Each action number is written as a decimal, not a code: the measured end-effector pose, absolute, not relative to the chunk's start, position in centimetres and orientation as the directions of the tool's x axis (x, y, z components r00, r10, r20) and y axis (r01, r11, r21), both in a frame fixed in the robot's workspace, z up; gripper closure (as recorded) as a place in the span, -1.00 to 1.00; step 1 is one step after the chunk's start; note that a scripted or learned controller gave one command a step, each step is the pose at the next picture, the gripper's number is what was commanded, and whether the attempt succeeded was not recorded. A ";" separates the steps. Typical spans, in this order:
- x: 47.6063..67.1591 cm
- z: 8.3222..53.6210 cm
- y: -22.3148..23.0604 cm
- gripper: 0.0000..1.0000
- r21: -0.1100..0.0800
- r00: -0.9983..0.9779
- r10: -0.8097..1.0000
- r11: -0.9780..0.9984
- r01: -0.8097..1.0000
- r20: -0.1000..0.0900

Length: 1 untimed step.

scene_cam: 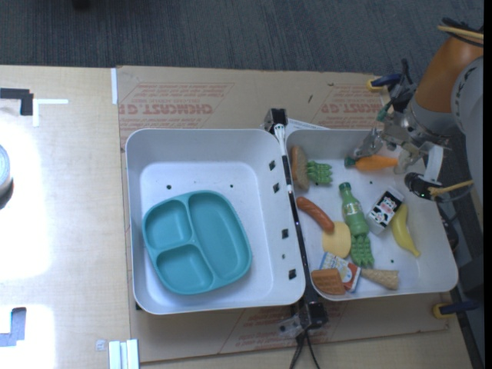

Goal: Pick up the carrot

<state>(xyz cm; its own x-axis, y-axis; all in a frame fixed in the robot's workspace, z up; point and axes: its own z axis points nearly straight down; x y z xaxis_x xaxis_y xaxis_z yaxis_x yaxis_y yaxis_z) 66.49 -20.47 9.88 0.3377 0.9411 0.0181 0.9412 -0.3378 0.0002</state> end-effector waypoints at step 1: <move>66.3 9.8 -20.7 -1.00 0.001 0.132 0.991 -0.132 0.991 0.012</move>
